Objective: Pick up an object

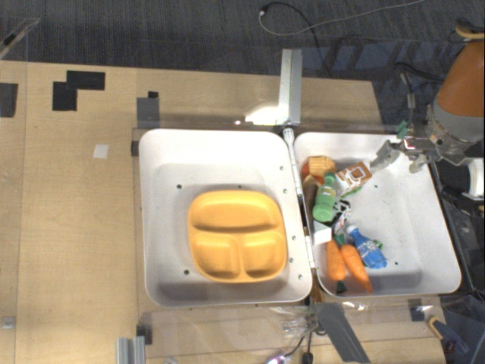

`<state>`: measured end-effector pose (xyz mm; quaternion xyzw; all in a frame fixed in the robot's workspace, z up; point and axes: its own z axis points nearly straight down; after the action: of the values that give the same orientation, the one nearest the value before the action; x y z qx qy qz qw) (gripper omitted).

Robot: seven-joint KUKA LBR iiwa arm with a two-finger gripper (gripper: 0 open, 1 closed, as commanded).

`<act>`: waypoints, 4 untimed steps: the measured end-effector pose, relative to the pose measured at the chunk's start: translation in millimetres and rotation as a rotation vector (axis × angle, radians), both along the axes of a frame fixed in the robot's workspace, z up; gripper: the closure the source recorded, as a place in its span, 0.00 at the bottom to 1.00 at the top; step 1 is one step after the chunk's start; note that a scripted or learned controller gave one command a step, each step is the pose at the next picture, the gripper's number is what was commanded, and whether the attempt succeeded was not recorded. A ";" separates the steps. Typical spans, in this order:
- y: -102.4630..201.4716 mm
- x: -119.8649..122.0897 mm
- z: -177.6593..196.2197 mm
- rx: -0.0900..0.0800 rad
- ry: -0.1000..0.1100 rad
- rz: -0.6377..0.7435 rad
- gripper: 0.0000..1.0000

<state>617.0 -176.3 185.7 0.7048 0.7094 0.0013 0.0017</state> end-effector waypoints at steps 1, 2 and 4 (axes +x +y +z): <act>1.3 2.1 12.3 -0.001 -0.006 0.006 1.00; -29.1 10.5 186.0 -0.005 -0.004 0.348 1.00; -27.1 53.8 146.4 -0.007 -0.005 0.666 1.00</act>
<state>670.8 -203.4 332.1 0.4343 0.9008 0.0010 0.0053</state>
